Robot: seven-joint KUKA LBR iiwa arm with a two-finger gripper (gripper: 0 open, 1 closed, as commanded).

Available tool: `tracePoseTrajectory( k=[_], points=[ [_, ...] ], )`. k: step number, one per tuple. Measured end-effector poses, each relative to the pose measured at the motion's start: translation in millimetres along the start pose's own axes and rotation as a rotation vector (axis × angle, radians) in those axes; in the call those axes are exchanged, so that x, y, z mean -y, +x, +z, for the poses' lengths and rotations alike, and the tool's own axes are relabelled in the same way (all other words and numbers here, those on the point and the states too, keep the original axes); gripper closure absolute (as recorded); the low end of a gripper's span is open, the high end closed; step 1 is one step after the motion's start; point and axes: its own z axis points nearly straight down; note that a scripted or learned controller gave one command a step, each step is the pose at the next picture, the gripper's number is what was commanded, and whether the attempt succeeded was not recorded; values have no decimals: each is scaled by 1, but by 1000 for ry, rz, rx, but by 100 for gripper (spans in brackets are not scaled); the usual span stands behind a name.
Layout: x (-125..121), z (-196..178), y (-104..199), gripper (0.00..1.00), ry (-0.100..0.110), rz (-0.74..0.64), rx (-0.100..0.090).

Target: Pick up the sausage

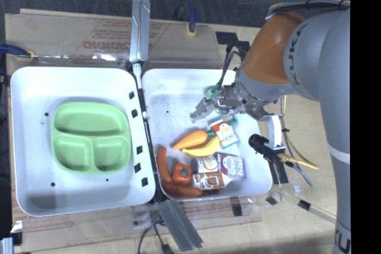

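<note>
The left bin (pixel 24 128) holds a green divided tray (pixel 92 137). The right bin (pixel 172 83) holds a carrot (pixel 190 140), banana (pixel 202 150), cartons (pixel 229 165) and the curved red-brown sausage (pixel 164 172) at its near left corner. The jaws (pixel 199 111) hang apart, holding nothing.

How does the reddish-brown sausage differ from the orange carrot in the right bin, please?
The reddish-brown sausage is darker than the bright orange carrot. The sausage lies along the bin's left wall and curves round the bottom corner; the carrot lies straight, near the bin's middle. The sausage keeps an even thickness, while the carrot tapers. Both are elongated toy foods in the right white bin.
</note>
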Motion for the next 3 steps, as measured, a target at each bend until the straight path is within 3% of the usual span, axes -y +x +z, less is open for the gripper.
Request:
tracePoseTrajectory(
  k=[1, 2, 3],
  points=[
    [-24, 100, 35, 0, -2, -75, 2],
    [-49, 99, 38, 0, -4, 257, 1],
    [-99, 98, -43, 0, 3, 483, -14]
  ],
)
